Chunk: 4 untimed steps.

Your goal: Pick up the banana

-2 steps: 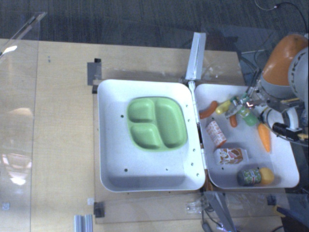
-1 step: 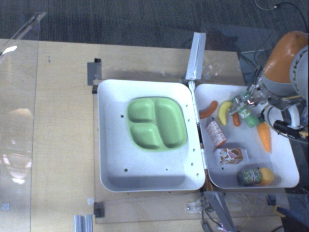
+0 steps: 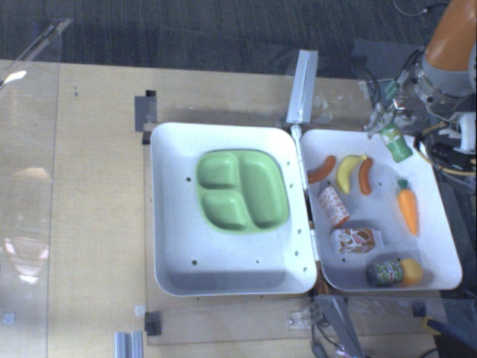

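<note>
Camera view: we see the banana (image 3: 347, 173) in the right bin (image 3: 440, 222), around 11 o'clock, wedged between two sausages (image 3: 321, 169). Our gripper (image 3: 387, 129) sits at the bin's 1 o'clock rim, clenched on a green bottle (image 3: 396, 144), so the banana isn't grabbed yet.

We see a pale wooden desk (image 3: 82, 200) carrying two shallow white bins side by side. The left bin (image 3: 171, 267) sits near the desk's middle; the right bin (image 3: 440, 263) touches it and reaches toward the desk's right edge. A metal bracket (image 3: 302, 88) lies at the far edge, where the bins meet.
</note>
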Each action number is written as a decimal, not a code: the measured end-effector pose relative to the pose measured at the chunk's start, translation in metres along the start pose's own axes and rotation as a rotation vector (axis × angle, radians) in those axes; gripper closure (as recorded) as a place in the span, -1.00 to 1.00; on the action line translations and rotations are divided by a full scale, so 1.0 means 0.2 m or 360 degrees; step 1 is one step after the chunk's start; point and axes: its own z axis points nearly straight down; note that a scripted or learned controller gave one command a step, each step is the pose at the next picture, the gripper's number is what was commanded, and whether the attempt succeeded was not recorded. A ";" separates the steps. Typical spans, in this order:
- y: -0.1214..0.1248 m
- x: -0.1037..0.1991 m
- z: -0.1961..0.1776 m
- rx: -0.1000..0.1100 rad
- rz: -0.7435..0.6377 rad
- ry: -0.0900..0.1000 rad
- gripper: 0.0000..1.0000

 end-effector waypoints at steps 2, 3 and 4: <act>-0.51 0.01 -0.40 0.0006 0.0492 0.0000 1.00; -0.72 0.17 -0.38 0.0009 0.0647 0.0000 1.00; -0.89 0.28 -0.31 0.0011 0.0677 -0.0001 1.00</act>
